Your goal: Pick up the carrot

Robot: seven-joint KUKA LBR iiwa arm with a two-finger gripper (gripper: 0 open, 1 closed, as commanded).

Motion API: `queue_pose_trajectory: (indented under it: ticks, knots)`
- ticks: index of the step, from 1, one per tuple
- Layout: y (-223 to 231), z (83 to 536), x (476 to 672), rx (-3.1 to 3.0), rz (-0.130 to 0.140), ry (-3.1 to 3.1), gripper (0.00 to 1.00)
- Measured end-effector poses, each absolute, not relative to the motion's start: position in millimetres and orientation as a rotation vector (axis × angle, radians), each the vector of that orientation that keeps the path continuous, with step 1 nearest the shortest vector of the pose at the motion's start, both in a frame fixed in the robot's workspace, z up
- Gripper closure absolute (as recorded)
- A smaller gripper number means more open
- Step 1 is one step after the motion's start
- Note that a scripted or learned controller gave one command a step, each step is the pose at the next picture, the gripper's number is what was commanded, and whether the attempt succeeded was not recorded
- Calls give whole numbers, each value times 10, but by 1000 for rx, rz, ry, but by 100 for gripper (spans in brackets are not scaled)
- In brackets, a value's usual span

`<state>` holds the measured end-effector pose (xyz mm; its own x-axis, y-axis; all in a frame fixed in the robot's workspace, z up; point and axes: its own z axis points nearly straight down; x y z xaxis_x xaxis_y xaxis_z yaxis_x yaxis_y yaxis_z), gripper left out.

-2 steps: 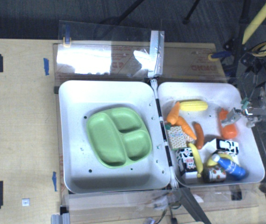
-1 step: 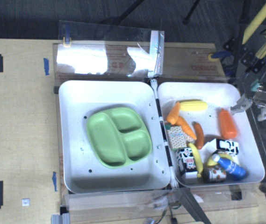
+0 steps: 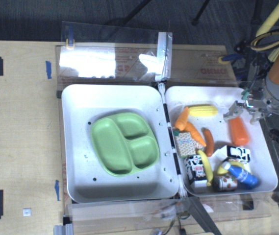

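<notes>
- Camera view: the carrot (image 3: 189, 127) lies in the right bin (image 3: 269, 173), near its left wall, long axis slanting from upper left down to lower right, just under the corn cob (image 3: 202, 111) and beside a small sausage (image 3: 208, 137).
- Camera view: the gripper (image 3: 243, 107) hangs at the bin's upper right edge, so the carrot lies to its left and a bit lower in the picture, well apart, with the corn between.
- Camera view: an orange block (image 3: 239, 131) sits right below the gripper, much nearer than the carrot.
- Camera view: whether the gripper is spread or pressed together I cannot tell; nothing is visibly pinched in it.
- Camera view: the green divided plate (image 3: 124, 143) sits in the left bin (image 3: 75, 106).
</notes>
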<state>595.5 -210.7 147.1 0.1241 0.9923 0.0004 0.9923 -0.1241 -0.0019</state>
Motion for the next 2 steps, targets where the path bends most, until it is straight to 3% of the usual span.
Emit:
queue_pose_trajectory:
  ticks: [1,2]
  knots:
    - [-2152,1999,5749,-2395,0,-2037,0]
    - [-2166,1609,6133,-2377,0,-2060,0]
